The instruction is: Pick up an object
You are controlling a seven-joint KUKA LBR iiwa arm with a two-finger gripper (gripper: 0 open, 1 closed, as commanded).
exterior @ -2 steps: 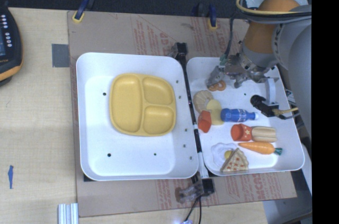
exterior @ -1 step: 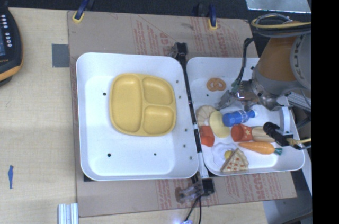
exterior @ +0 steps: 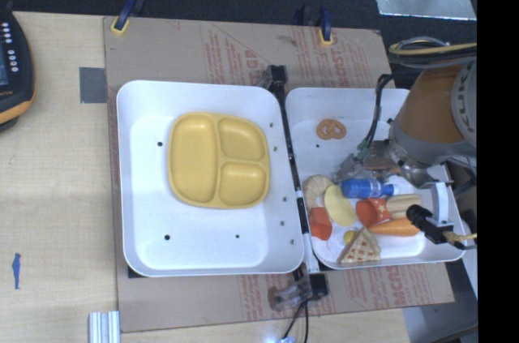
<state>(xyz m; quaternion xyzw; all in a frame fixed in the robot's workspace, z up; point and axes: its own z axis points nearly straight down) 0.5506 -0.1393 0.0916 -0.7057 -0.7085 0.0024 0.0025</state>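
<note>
The right bin point(exterior: 357, 102) holds a heap of toy food at its near end: a blue bottle point(exterior: 365, 188), a pale yellow piece point(exterior: 339, 205), a red piece point(exterior: 371, 212), an orange carrot point(exterior: 394, 228), a triangular sandwich wedge point(exterior: 361, 248), a small red block point(exterior: 319, 224) and a beige round piece point(exterior: 315, 186). A brown pretzel point(exterior: 329, 129) lies alone farther back. My gripper point(exterior: 375, 165) reaches in from the right and hangs low, just behind the blue bottle. The wrist hides its tips and whatever lies under them.
The left bin point(exterior: 146, 195) carries a yellow divided plate point(exterior: 219, 159). A black part with an orange tip point(exterior: 434, 228) sticks out over the right bin's near right corner. Clamps point(exterior: 324, 29) hold the cardboard at the back. A black and orange controller point(exterior: 12, 66) lies at far left.
</note>
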